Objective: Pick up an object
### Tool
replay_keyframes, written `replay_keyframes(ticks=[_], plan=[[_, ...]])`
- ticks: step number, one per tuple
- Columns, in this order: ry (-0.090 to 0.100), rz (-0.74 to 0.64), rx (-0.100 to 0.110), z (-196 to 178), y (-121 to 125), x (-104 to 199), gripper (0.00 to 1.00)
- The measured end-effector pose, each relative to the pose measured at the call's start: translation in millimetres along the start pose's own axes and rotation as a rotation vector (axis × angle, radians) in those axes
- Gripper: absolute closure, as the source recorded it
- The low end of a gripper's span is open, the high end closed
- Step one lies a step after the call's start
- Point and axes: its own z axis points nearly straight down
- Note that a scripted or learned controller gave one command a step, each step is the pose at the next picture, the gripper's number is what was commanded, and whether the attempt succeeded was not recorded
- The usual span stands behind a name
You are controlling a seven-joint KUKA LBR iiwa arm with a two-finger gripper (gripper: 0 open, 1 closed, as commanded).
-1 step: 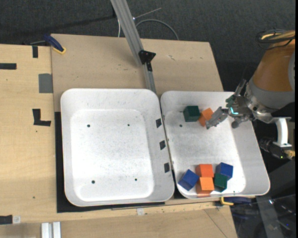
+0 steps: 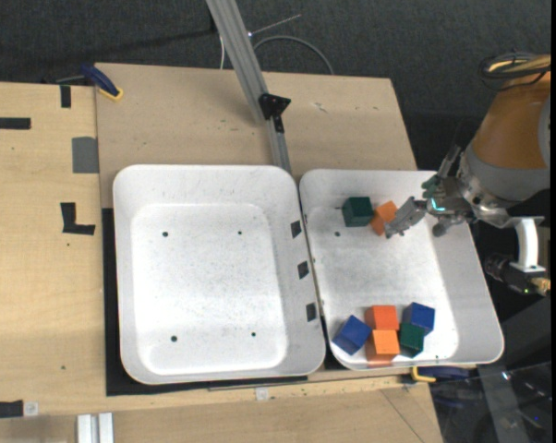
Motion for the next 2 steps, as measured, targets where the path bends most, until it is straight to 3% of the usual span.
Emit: replay_keyframes(ticks=[2], plan=[[-0.001, 0.001, 0.005, 95, 12, 2, 0.00]])
